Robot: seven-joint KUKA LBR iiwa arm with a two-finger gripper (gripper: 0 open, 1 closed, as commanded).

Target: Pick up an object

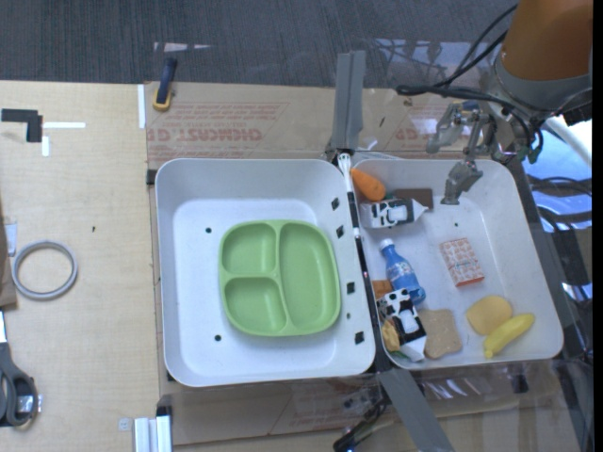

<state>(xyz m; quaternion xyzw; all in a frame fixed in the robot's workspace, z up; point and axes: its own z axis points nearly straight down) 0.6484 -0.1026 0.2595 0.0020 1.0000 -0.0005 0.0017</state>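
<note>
I see the arm (551, 26) coming in at the upper right of the frame, with its gripper (462, 172) hanging over the upper part of the right bin (528, 252). From this angle I cannot tell how the gripper is set, and I see nothing caught in it.

Below it in the right bin lie the things I could pick. A carrot (368, 185) sits in the bin's upper left corner, with a small black-and-white toy (389, 213) just beneath it. A blue bottle (401, 273) lies tilted near the bin's left wall. A pink patterned packet (462, 261) lies near the middle, well apart from the gripper. Along the lower edge I see a slice of bread (441, 333), a yellow round piece (489, 314) and a banana (509, 333) touching it at the lower right.

The left bin (179, 281) holds a green divided plate (281, 278) at its centre. On the bench at the far left lies a roll of tape (42, 269).
</note>
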